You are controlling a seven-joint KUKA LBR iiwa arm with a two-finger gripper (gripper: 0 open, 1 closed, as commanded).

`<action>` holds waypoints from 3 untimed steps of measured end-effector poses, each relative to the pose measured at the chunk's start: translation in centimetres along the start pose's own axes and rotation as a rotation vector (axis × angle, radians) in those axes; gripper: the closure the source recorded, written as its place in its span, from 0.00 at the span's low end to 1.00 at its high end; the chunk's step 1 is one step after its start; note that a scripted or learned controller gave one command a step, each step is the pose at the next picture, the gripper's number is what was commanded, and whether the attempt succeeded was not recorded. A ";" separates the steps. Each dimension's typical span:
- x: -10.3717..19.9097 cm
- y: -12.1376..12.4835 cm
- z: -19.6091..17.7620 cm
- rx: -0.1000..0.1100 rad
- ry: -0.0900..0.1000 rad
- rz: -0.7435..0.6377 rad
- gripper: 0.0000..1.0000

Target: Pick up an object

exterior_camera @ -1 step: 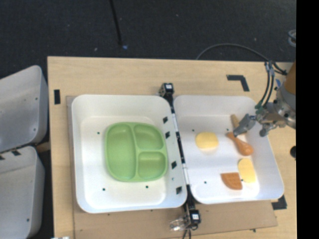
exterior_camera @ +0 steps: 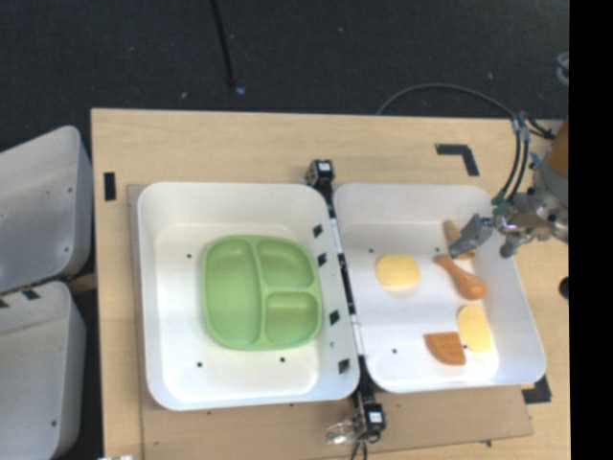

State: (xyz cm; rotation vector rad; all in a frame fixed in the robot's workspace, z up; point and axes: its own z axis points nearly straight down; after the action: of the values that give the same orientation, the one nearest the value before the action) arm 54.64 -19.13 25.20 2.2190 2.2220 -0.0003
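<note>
From my remote seat I saw the gripper point(exterior_camera: 488, 237) hanging over the right bin point(exterior_camera: 402, 209), near that bin's 2 o'clock corner. Its two fingers were spread apart, one grey fingertip point(exterior_camera: 466, 235) reaching toward 9 o'clock and the other toward 3 o'clock, and nothing sat between them. The arm point(exterior_camera: 546, 175) came in from 3 o'clock, with thin cables looping up toward 12 o'clock.

Just below the left fingertip, toward 6 o'clock, lay an orange drumstick-shaped piece point(exterior_camera: 462, 276), slanted, its narrow end up near the finger; I could not tell whether the two touched. At 9 o'clock from the drumstick, near the middle of the bin, rested a round yellow piece point(exterior_camera: 397, 271). Farther toward 6 o'clock a long yellow piece point(exterior_camera: 475, 329) lay just beside an orange wedge point(exterior_camera: 443, 347), the wedge at its 8 o'clock side; they looked to be touching.

The left bin point(exterior_camera: 172, 218), well away at 9 o'clock from the gripper, held a green divided tray point(exterior_camera: 259, 290) with three compartments. Both bins sat side by side on a pale wooden bench point(exterior_camera: 239, 147), joined along their shared edge by small black clips point(exterior_camera: 335, 286).
</note>
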 end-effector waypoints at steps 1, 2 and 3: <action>-0.1 0.1 6.3 0.004 0.000 0.001 0.00; -0.7 0.8 11.1 0.004 0.000 0.003 0.00; -0.5 0.8 15.3 0.003 0.004 0.001 0.00</action>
State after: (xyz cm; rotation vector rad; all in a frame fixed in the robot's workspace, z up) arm 55.48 -19.68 9.90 2.2241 2.2238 0.0011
